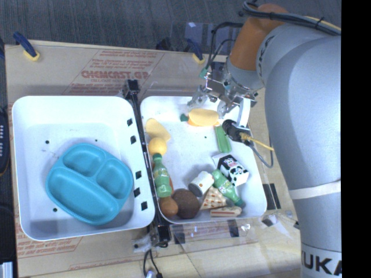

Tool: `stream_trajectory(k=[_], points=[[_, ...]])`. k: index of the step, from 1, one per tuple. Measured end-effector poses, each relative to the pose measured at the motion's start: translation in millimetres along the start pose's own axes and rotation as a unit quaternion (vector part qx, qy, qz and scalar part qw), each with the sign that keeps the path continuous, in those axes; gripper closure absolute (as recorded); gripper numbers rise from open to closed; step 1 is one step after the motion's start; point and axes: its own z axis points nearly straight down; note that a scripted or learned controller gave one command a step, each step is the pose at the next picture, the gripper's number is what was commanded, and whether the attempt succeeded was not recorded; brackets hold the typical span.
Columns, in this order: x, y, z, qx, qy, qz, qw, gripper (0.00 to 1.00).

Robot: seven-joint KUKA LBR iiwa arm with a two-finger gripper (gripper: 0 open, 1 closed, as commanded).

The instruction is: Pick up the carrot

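My gripper [215, 102] hangs low over the back of the right bin [174, 106], right above a flat pale yellow piece [204, 118]. A green stick [222, 138] lies just in front of it. No thing here is plainly a carrot. The closest match is an orange-brown rounded piece [168, 206] at the bin's front left corner, far from the gripper, and I cannot tell whether it is the carrot.
The right bin also holds a banana [156, 129], a lemon [157, 147], two green bottles [162, 179], a dark brown ball [186, 202], a white cup [201, 182] and a cow-print carton [233, 170]. A blue divided plate [88, 181] lies in the left bin [35, 114].
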Motion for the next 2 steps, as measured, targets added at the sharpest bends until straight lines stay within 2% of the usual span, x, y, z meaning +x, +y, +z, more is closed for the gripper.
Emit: stream_trajectory(k=[1, 2], points=[[-1, -1, 2, 0.002, 0.0, 0.0, 1.0, 0.0], [-43, 0, 90, 0.005, 0.001, -0.035, 0.9994, 0.0]])
